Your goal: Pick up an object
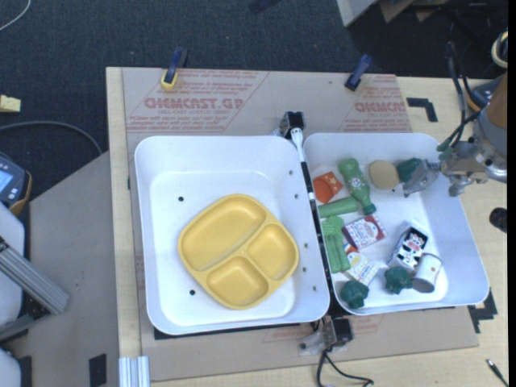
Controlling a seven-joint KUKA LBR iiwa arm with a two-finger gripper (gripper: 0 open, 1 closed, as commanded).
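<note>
Left bin point(153, 216): holds a yellow divided plate point(238, 251) w/ three compartments, lying flat approx. in the bin's middle. Both bins sit on a tabletop point(210, 99) covered w/ brown cardboard, two clamps at its far edge.

Right bin point(468, 248), L to R: a green item point(354, 293) at the near-left corner; green bottle-like pieces point(333, 234) along the left wall; an orange-red packet point(326, 187) near the far-left; a green bottle point(355, 182) just beside it; a red-and-white packet point(363, 233) approx. mid-bin; a tan rounded item point(384, 174) toward the far side; a dark green piece point(396, 280) near the front; a black-and-white carton point(410, 248) next to a white cup point(426, 272) on its side.

End effector point(431, 176) is at the bin's far-right, over the white floor, w/ a dark teal item point(408, 168) at its tip, right beside the tan item. Can't tell how far open it is, or if it has hold of the teal item. Arm point(488, 147) enters from the right edge.
</note>
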